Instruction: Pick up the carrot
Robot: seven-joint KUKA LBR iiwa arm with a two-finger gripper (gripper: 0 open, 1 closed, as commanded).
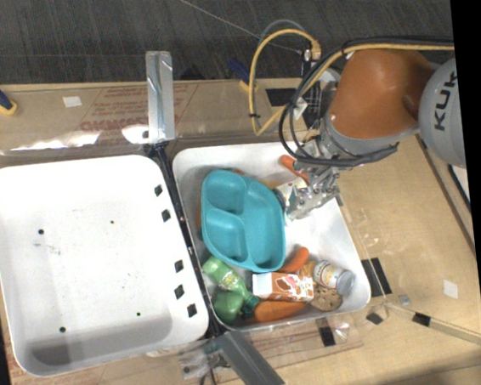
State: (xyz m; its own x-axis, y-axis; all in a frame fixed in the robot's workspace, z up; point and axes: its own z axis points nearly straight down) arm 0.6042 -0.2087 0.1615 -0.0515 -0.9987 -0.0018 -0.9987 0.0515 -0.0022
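Camera view: carrot (279, 309) near edge (right bin (348, 244)), well apart from gripper (308, 199).

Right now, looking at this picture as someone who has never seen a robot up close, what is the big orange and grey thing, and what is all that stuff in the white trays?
The picture is taken by a single camera above a bench, looking down at a slant. The orange and grey thing is a robot arm reaching in from the right. At its tip is a metal gripper, its grasping part, hanging over the right bin. I see nothing held in it. That bin holds a teal divided plate, carrots, green toy vegetables, a small can and a little carton. Beside it stands the left bin. The arm's job is to pick up a carrot.
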